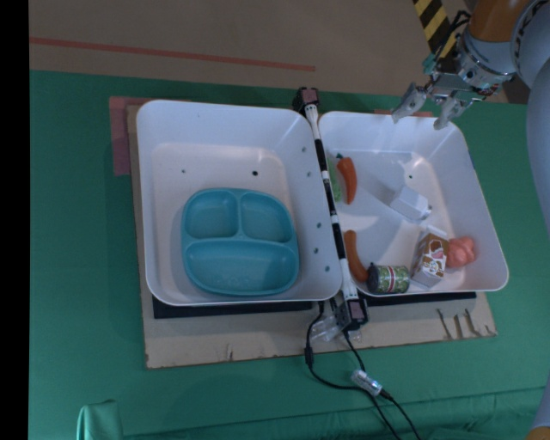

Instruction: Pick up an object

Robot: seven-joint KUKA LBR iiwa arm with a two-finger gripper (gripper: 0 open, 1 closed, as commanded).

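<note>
The gripper (427, 105) hangs above the far rim of the right bin (486, 230), near that bin's top edge in the camera view. Its two fingers (406, 105) are spread apart with nothing between them, so the jaws stand released. The grey arm with its orange band (494, 17) comes in from the upper right corner.

The objects to pick lie in the right bin, all well below the gripper. An orange carrot (346, 178) rests near the bin's left wall, beside something green. A white box (400, 194) lies at a slant in the middle. Another long orange piece (353, 254) lies along the lower left wall. Just beside it, a small dark can (388, 278) lies on its side near the front wall. Next to the can is a small carton (431, 259), and a pinkish-orange object (463, 250) touches its right side.

The left bin (168, 129) holds a teal divided plate (241, 241) with three compartments. Both bins sit on a cardboard sheet (223, 344) over a green cloth (77, 258), with cables (361, 378) trailing in front
</note>
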